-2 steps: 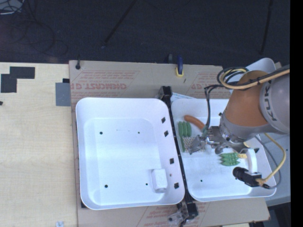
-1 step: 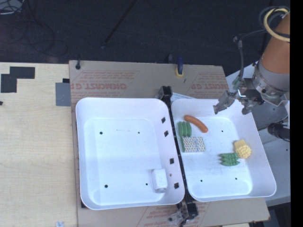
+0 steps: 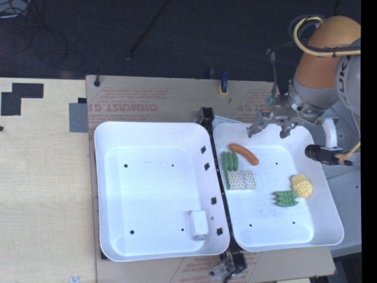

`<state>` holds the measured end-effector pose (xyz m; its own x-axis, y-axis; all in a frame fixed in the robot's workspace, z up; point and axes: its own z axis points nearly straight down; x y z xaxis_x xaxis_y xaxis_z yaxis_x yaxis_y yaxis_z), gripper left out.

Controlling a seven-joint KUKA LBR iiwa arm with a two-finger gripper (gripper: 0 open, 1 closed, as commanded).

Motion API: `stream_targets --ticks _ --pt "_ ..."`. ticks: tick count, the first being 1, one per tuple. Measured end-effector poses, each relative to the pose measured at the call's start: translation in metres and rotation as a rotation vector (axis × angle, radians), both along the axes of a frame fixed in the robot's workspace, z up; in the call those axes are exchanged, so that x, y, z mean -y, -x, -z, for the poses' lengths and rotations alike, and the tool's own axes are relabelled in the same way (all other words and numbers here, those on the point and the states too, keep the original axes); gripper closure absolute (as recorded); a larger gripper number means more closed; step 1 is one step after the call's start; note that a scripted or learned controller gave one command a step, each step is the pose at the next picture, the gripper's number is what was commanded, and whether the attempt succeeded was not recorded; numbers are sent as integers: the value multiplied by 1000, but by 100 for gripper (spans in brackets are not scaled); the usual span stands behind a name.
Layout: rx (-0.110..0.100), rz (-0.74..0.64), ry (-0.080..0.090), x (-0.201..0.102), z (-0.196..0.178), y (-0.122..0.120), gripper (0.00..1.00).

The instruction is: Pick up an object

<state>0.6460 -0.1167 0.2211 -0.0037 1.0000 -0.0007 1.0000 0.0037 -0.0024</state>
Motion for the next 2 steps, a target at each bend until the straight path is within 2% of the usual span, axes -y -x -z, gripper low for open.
stream_targets --ticks 1,2 --pt "-3 2 -2 -28 -7 31 0" --pt "-8 1 -2 -32 86 18 0"
